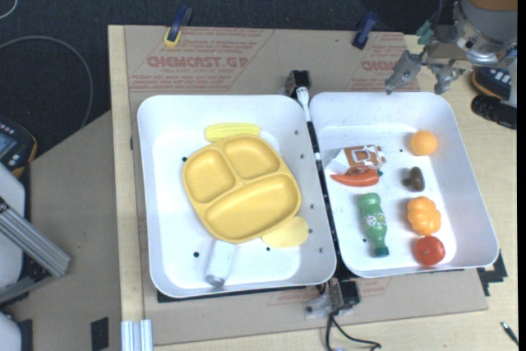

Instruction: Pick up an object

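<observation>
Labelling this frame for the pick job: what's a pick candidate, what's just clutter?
Candidates: green bottle, tomato, orange pepper, orange ball, red chili, yellow tray, banana.

Clutter: blue clamps, cardboard, cables.

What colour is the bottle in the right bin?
Green with a white label, seen in the camera view: bottle.

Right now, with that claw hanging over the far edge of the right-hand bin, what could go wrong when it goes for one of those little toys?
The gripper hangs spread above the right white bin's back rim, so a straight descent might strike that rim. The small orange ball is round and may roll away. The orange pumpkin-shaped toy and red tomato sit close together, so one could get nudged.
</observation>
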`<action>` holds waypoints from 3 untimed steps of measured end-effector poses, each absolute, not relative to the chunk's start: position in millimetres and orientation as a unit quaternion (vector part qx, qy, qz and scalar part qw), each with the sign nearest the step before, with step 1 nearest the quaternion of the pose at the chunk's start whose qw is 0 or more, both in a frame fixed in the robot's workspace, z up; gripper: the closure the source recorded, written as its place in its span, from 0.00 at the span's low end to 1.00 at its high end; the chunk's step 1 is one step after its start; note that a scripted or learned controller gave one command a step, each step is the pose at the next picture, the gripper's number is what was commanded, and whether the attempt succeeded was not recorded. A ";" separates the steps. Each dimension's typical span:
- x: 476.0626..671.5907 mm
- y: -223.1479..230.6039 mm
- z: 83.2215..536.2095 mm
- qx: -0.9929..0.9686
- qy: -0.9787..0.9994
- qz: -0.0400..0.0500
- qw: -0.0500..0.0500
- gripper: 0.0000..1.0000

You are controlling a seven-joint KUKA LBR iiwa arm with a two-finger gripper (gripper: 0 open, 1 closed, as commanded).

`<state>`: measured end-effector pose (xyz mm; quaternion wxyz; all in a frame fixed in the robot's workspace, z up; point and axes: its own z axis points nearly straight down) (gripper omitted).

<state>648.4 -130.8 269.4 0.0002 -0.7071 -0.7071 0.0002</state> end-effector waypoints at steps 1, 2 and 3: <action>585.4 -113.4 108.3 -0.707 -0.707 -0.005 -0.007 0.00; 586.2 -117.2 119.5 -0.708 -0.706 -0.005 -0.012 1.00; 513.3 -47.3 188.7 -0.705 -0.709 -0.001 0.002 1.00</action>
